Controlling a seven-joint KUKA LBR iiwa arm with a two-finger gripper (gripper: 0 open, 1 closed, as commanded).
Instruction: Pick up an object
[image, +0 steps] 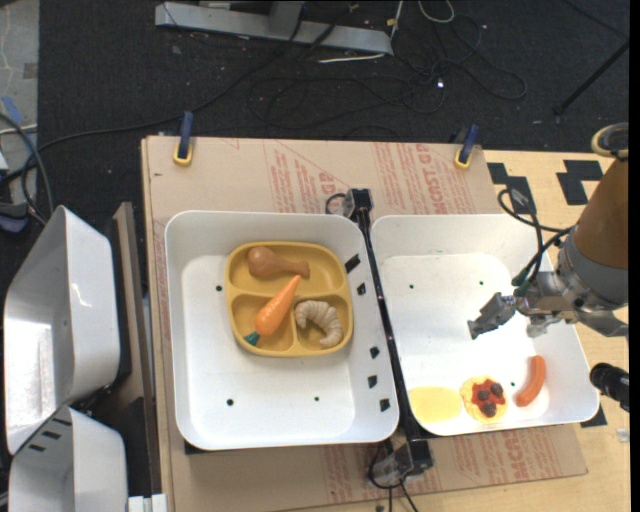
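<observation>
Looks like the approach step: gripper (492, 318) hovers over the right bin (440, 240), and I can't tell how its jaws stand. Next it needs to drop toward the sausage (531, 381) at its 5 o'clock.

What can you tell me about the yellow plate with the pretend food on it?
The yellow plate is a squarish tray with rounded corners, plastic-looking, lying flat in the left white bin, toward that bin's far side. Raised ridges split it into three compartments. The far one holds a brown drumstick. The near left one holds an orange carrot with a small green tip, whose thin end leans up over the ridge toward the drumstick. The near right one holds a pale curled shrimp. Nothing else touches the plate.
</observation>
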